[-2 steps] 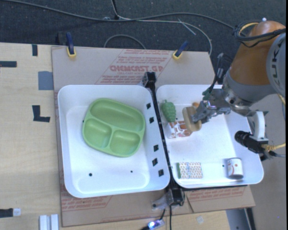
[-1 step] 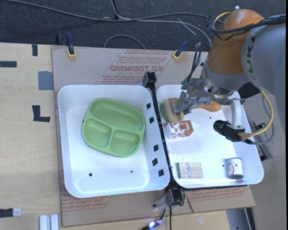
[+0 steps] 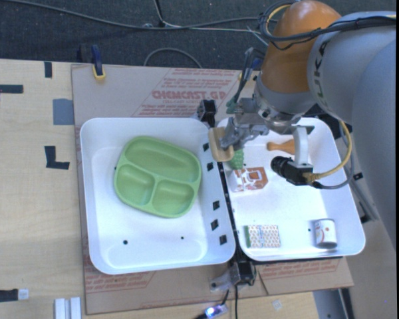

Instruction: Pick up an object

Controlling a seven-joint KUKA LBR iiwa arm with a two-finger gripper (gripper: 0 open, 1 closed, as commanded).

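— What covers the pale wooden bench (image 3: 26, 198)?

— A brown cardboard sheet with red lettering (image 3: 179, 88), and on it two shallow white plastic bins side by side, the left bin (image 3: 96, 198) and the right bin (image 3: 349, 234) touching along their inner rims.

— Anything else?

— Black tape marks (image 3: 53, 158) sit on the bare wood, and a blue-and-yellow clamp (image 3: 97, 64) grips the cardboard's far corner.

- The scene is viewed from a single camera fixed above the surface (image 3: 26, 178), looking down at a slant.
- Both white bins are taken in whole: the left bin (image 3: 100, 238) and the right bin (image 3: 346, 241) sit side by side near the middle of the view.
- The far edge of the surface and the dark floor (image 3: 66, 25) beyond it are seen at the top.
- The arm (image 3: 349, 65) is seen entering from the right, close beneath the camera and large in the view.
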